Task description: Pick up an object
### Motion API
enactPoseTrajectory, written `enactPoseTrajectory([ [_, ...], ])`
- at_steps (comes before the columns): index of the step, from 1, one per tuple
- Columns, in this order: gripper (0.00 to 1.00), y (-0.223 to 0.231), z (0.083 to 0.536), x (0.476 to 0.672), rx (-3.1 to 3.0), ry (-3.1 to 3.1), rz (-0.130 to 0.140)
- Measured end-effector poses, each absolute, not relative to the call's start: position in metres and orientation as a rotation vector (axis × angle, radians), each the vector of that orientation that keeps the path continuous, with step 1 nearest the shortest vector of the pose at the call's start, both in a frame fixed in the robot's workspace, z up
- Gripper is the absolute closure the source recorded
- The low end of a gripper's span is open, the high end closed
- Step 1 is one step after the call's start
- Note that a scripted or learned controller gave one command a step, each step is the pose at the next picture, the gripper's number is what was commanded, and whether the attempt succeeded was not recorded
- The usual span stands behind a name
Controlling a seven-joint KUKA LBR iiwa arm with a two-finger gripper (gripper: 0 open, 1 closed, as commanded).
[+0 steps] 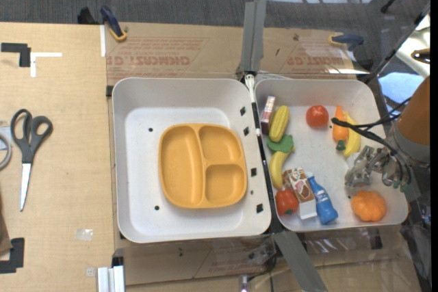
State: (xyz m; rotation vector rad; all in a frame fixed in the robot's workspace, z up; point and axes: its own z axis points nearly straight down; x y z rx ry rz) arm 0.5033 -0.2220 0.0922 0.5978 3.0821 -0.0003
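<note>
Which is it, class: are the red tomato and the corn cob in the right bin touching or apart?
Apart. The camera view shows bare white bin floor between the red tomato and the corn cob.

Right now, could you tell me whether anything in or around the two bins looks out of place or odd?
Nothing looks spilled or damaged. The yellow divided tray sits flat in the left bin. The toy food lies loosely jumbled along the right bin, and a black cable trails across its right side towards the end effector.

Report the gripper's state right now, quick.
Gripper: low in the right bin, above the orange fruit; open or shut cannot be told.
</note>
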Motion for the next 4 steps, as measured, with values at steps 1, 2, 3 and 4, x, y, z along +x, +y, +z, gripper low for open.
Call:
enactPoseTrajectory([
  [1,1.00,-0.164,0.091,0.478,1.506,2.757,-0.001],
  [2,1.00,-0.076,0.192,0.516,1.738,2.616,-0.001],
  [3,0.00,-0.076,0.192,0.515,1.739,2.615,-0.002],
  [4,0.00,-0.110,0.110,0.488,1.663,2.647,0.018],
])
